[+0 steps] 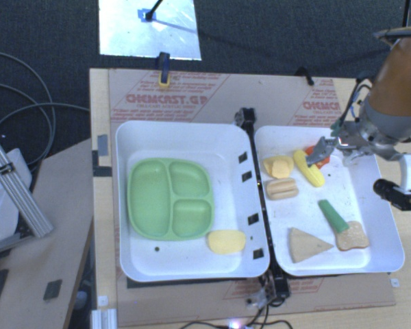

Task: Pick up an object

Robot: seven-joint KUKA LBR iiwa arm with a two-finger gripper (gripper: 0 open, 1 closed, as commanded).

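My gripper [327,147] hangs over the upper part of the right bin [380,218], right beside a small red-orange piece [316,153] that it partly covers. Just left of that lie a yellow banana-shaped piece [309,168] and a yellow lump [279,166]. Below them rests a tan roll [281,188]. Further toward the front are a green stick [333,214], a toast slice [353,236] and a tan wedge [307,244]. Nothing shows in the gripper's hold.
The left bin [144,139] holds a green divided plate [170,197] and a yellow oval piece [226,241]. A black divider with clips [255,184] runs between the bins. A shiny sheet [149,19] lies behind the bench, and cables and a metal frame [14,184] stand at the left.
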